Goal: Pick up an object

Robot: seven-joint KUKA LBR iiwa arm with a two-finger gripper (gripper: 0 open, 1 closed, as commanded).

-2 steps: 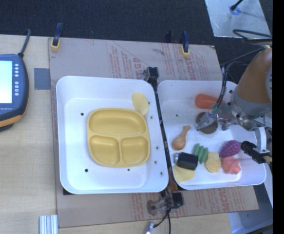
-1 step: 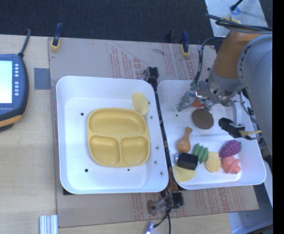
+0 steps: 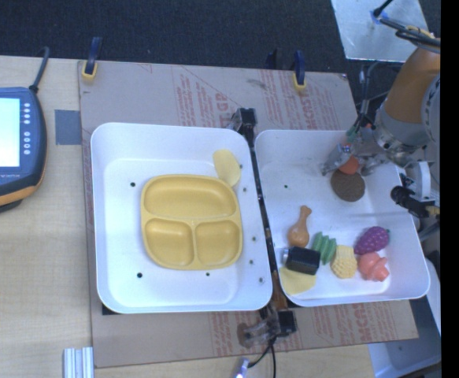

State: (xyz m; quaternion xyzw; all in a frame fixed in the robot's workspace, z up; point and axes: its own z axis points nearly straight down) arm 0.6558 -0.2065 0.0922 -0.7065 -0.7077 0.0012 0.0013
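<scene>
My gripper (image 3: pixel 347 161) hangs low over the back of the right bin (image 3: pixel 292 152), just above a brown round disc (image 3: pixel 347 187). A small orange-red bit shows at the gripper's tip, and I cannot make out what it is. Toward the bin's front lie a tan drumstick (image 3: pixel 298 226), a green piece (image 3: pixel 323 247), a black block (image 3: pixel 301 260) resting on a flat yellow piece (image 3: pixel 294 282), a yellow corn piece (image 3: pixel 343 263), purple grapes (image 3: pixel 372 239) and an orange-red toy (image 3: pixel 374 268).
The left bin (image 3: pixel 111 211) holds a yellow divided tray (image 3: pixel 191 220) and a pale yellow slice (image 3: pixel 227 166) at its back right. A teach pendant (image 3: pixel 1 144) lies on the bench at far left. Clamps (image 3: pixel 246 118) sit between the bins.
</scene>
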